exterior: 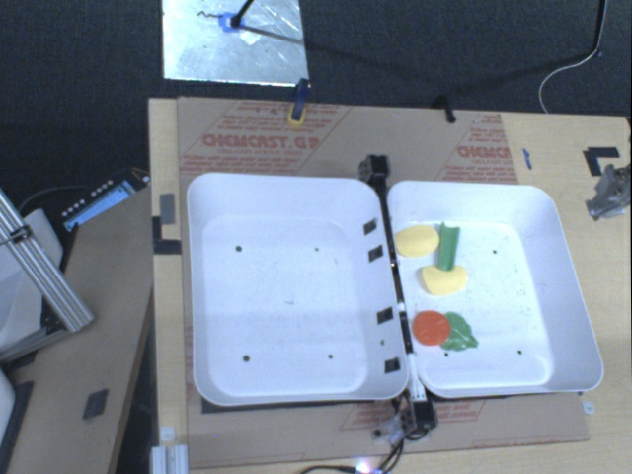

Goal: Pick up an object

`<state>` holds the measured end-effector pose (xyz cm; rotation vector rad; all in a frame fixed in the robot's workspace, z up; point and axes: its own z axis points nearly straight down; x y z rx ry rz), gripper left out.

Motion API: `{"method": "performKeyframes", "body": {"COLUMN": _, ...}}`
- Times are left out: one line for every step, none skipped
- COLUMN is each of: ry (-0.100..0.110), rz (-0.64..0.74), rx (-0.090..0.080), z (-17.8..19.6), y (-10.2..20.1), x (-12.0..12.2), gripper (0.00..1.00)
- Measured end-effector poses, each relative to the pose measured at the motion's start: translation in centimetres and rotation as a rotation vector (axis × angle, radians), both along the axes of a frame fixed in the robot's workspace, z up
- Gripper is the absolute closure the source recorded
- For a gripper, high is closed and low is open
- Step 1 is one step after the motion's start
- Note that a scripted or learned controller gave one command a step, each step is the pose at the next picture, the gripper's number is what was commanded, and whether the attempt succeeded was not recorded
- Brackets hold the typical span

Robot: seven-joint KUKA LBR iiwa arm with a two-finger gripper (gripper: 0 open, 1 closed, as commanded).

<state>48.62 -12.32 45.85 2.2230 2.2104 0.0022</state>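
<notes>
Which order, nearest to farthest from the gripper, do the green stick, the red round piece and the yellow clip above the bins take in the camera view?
Measured from the gripper at the right edge:
1. Green stick, upper left part of the right bin.
2. Red round piece, lower in that bin, near the divider.
3. Yellow clip, on the board above the left bin.

Red "CHEMCAST GP" print, reading mirrored, repeats across the brown protective sheet (pixel 259 138) under the bins.
</notes>
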Motion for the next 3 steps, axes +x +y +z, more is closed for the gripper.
{"method": "performKeyframes", "body": {"ry": -0.003, "rz": 0.005, "rx": 0.000, "z": 5.3, "y": -3.0, "x": 0.0, "gripper": 1.00}}
{"method": "performKeyframes", "body": {"ry": 0.016, "rz": 0.018, "rx": 0.007, "z": -7.6, "y": 5.9, "x": 0.0, "gripper": 1.00}}
{"method": "performKeyframes", "body": {"ry": -0.016, "rz": 0.002, "rx": -0.003, "z": 8.6, "y": -0.6, "x": 0.0, "gripper": 1.00}}
